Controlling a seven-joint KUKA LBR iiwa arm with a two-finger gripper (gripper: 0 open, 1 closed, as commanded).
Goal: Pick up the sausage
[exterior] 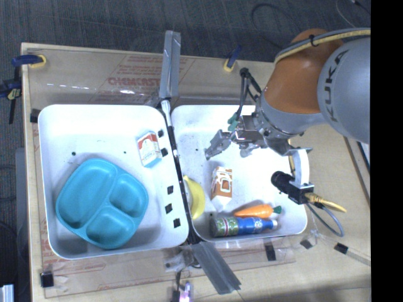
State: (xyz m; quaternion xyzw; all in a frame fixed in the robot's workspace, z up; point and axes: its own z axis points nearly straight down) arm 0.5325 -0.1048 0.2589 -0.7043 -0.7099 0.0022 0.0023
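My gripper (215, 145) hangs over the back left part of the right bin (189, 119), open, with nothing between its fingers. Just below it on the bin floor lies an orange-and-white wrapped piece (221, 183). I cannot tell if this is the sausage. An orange carrot-like piece (255, 211) with a green tip lies near the front wall. A dark green bottle with a blue label (243, 225) lies flat in front of it. The gripper touches none of these.
A yellow piece (196, 197) leans against the divider in the right bin. The left bin (50, 121) holds a blue compartment plate (101, 201) and a small red-and-white box (148, 148). The arm's orange band (296, 83) and a black cable fitting (291, 186) overhang the right bin's right side.
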